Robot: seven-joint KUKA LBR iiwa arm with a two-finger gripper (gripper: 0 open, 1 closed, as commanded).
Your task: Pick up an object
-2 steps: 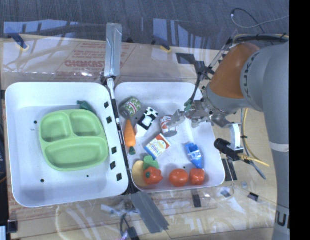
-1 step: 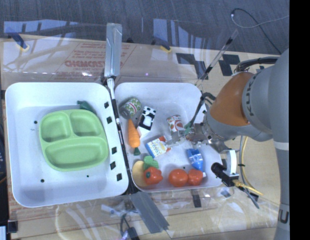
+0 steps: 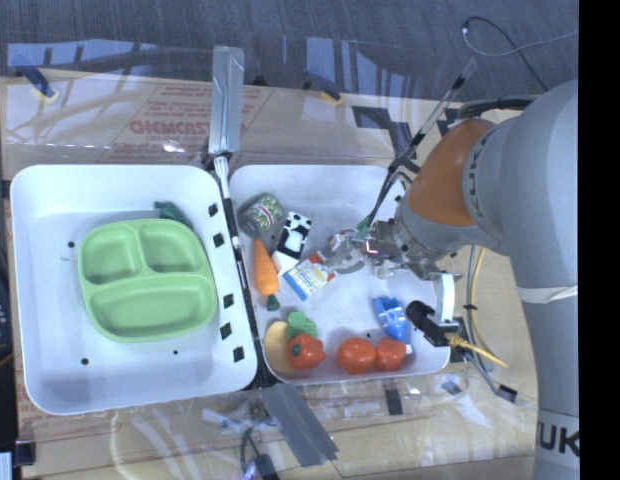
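two white bins (image 3: pixel 320 183) sat on the table; the gripper (image 3: pixel 342 251) hovered just right of the carton (image 3: pixel 308 278), approaching. whether its fingers were spread, i could not tell; next it had to descend.

Single fixed camera — mounted above the bench (image 3: pixel 120 118), looking down at a slant. Takes in both white bins (image 3: pixel 50 368) side by side; arm (image 3: pixel 520 178) entering from right — moderately close.

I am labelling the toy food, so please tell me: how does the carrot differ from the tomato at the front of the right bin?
The carrot is long and tapered; the tomato is round. The carrot is orange, the tomato red. The carrot lies by the bin's left wall, the tomato near its front edge. Both lie in the right bin.
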